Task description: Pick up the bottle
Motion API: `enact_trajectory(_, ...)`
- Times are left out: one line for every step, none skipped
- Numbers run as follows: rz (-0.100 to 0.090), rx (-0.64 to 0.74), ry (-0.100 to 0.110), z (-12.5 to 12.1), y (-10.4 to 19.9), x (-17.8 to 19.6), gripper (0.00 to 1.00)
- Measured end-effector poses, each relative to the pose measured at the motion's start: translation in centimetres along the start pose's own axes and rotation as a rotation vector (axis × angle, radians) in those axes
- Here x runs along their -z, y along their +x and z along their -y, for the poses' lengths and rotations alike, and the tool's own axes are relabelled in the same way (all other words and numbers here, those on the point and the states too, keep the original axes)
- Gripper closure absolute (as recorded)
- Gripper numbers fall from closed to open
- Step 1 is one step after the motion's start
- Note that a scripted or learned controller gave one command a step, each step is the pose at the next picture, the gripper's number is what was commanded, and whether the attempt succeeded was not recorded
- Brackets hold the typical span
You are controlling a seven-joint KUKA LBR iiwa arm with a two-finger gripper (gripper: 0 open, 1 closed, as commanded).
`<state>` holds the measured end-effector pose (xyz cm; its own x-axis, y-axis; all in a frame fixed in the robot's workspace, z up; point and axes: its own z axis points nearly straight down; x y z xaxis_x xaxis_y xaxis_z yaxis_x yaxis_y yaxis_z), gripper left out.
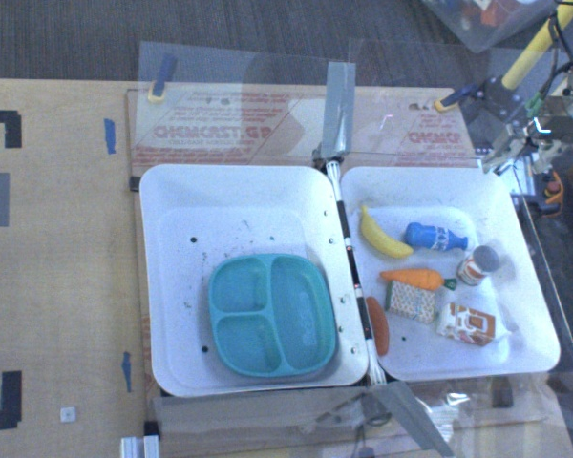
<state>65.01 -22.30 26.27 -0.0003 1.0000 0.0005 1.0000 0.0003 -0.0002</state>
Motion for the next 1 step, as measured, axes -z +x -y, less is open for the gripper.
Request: enact_trajectory(-0.005,0.052,-0.008,1.61,0.82,-16.41,0.00)
